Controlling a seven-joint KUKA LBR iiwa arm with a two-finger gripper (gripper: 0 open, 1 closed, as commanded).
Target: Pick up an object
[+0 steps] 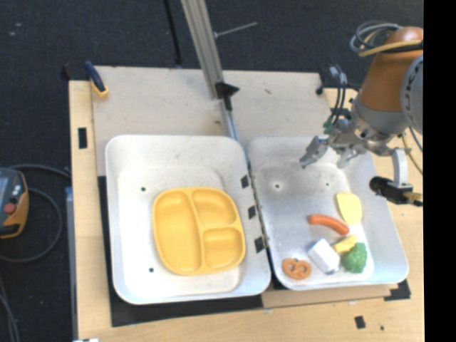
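In the right bin (299, 191) lie several small objects near its front right corner: a pale yellow wedge (348, 206), an orange-red sausage (328, 223), a white block (323, 254), a small yellow piece (345, 245), a green broccoli (355, 257) and a brown pretzel (296, 268). My gripper (330, 153) hangs over the back right part of that bin, above and behind the objects. Its two grey fingers (311, 152) are spread apart with nothing between them.
The left bin (128, 169) holds a yellow divided tray (199, 229). A grey metal post (206, 48) rises behind the bins. A blue and yellow clamp (95, 79) sits at the bench's back left corner. Cables (399, 191) hang along the arm at the right.
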